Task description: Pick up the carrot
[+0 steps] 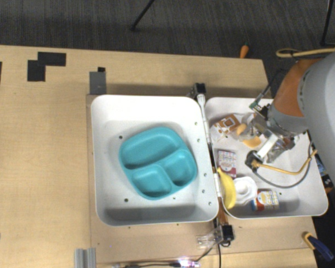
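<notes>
The carrot (249, 140) is a small orange piece lying in the right bin (301, 205), near the bin's middle. My gripper (255, 127) hangs low over the bin just above and to the right of the carrot, close to it or touching it. The wrist covers part of the carrot, so whether anything sits between the fingers cannot be made out.
Also in the right bin are a brown and white snack packet (225, 125), a pink and white packet (227, 161), a banana (228, 190), a white cup (245, 188) and a small bottle (267, 200). The left bin (103, 149) holds a teal divided plate (156, 162).
</notes>
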### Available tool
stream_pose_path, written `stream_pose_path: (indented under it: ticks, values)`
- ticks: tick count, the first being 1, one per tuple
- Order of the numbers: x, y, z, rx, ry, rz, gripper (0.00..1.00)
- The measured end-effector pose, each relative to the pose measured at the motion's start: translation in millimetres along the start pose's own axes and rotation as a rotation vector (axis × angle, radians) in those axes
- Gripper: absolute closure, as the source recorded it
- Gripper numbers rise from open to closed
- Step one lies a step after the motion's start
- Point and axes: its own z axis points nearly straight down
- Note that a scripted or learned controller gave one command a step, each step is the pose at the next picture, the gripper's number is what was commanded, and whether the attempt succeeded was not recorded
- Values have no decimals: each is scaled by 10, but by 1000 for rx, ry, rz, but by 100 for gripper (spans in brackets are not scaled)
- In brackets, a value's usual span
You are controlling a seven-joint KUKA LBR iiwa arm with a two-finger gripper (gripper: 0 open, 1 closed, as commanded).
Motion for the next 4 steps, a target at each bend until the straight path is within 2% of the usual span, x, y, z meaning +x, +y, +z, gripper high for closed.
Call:
stream_pose_path:
  ticks: [1,2,3,4]
  values:
    - [27,2,-113,-1,3,-9,100]
    - [25,1,-109,0,2,-10,0]
    - [90,118,108,1,1,193,0]
    - [-4,-217,113,3,0,415,0]
